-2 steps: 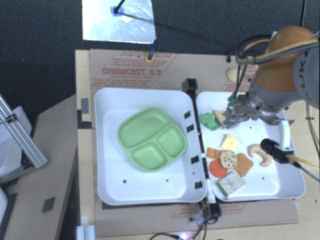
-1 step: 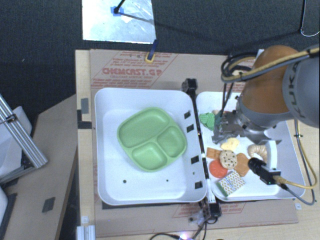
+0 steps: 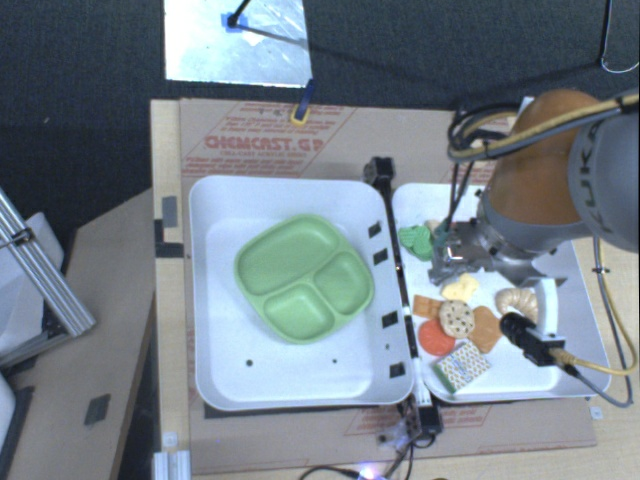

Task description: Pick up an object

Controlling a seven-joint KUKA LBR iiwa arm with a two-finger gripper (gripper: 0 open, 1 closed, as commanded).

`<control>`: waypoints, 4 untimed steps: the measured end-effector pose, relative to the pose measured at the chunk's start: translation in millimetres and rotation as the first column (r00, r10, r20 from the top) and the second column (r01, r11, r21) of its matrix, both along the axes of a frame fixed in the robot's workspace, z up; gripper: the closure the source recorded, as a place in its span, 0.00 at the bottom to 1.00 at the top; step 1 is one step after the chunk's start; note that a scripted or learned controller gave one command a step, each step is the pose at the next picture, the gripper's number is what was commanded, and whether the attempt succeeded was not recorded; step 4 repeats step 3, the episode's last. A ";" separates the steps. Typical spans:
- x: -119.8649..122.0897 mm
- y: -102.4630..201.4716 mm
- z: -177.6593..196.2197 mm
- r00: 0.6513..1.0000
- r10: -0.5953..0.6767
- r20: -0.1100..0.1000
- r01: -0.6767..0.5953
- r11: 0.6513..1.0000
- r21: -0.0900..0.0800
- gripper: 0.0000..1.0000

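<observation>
My gripper (image 3: 450, 252) is low over the right bin (image 3: 590, 368), near its upper left part. A green toy piece (image 3: 414, 240) lies just left of it, and a pale yellow piece (image 3: 461, 288) sits right below it. Further toward the front lie a chocolate-chip cookie (image 3: 456, 318), a red disc (image 3: 435, 341), an orange slab (image 3: 427, 306), a brown-orange piece (image 3: 487, 330), a beige croissant-like piece (image 3: 517, 299) and a small patterned box (image 3: 462, 366). The arm's body hides the bin's back right part.
The left bin (image 3: 220, 368) holds a light green divided plate (image 3: 305, 278) in its middle. A black divider with clips (image 3: 392, 268) separates the two bins. A shiny sheet (image 3: 238, 28) lies on the dark floor behind the bench.
</observation>
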State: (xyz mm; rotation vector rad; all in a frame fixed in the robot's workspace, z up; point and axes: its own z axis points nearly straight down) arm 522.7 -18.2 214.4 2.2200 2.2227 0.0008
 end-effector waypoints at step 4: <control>0.7 -3.9 0.3 1.000 0.003 0.002 -0.003 1.000 0.000 1.00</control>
